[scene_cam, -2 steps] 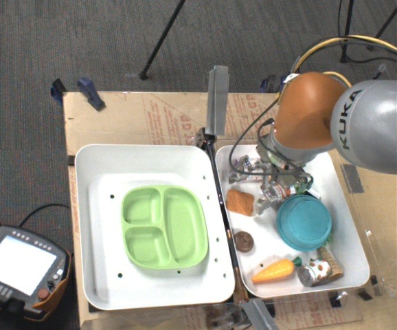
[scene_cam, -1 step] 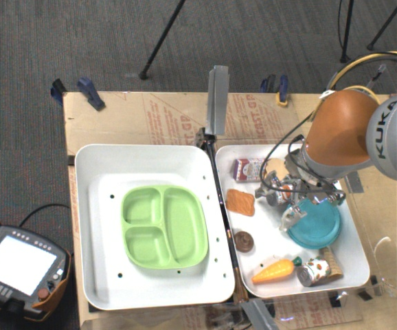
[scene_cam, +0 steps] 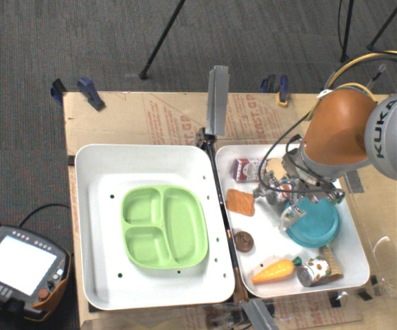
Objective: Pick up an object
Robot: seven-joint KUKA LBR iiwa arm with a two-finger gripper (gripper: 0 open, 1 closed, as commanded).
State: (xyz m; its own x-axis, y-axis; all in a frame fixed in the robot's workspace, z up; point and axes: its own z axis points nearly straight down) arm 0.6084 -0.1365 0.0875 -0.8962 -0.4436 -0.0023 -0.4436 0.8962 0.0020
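Note:
The right bin holds a teal bowl, an orange carrot, a small can, a brown round cookie, an orange flat cracker-like piece and a small red and white carton. My gripper hangs low over the middle of this bin, at the bowl's left rim and just right of the orange piece. The wrist's orange band sits above it and hides much of the hand.
The left bin holds a green divided plate. A grey post stands between the bins at the back. Clamps grip the bench's far edge. A teach pendant lies at the lower left, off the bench.

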